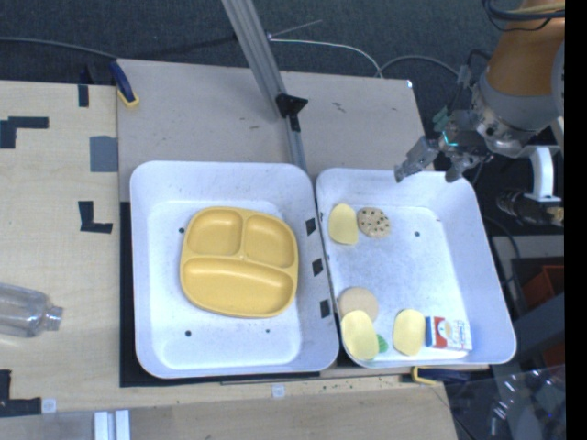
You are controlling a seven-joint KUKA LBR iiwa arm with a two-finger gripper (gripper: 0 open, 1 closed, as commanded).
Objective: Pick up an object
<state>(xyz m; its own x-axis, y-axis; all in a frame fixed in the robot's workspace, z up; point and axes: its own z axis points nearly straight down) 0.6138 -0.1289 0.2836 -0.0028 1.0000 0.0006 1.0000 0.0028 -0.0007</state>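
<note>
My claw (431, 160) hangs over the top right corner of the right bin (486, 273), just past its back rim, w/ my grey arm (523, 71) coming in from the right. Can't tell how the claw is set, too small & dark to read. Nothing visible between its tips. In the right bin: a pale yellow piece (343, 224) near the back left, w/ a speckled cookie (372, 221) just beside it on the right. Toward the front, a tan round piece (357, 300) sits touching a yellow-green piece (359, 335) below it; a 2nd yellow piece (409, 331) lies near that, and a small red & white carton (448, 334) lies just beside it at the front right. All are well apart from my claw. The left bin (151, 246) holds a yellow divided plate (239, 261), roughly centred. A clear plastic bottle (27, 310) lies on the worktop (55, 246) at far left.
</note>
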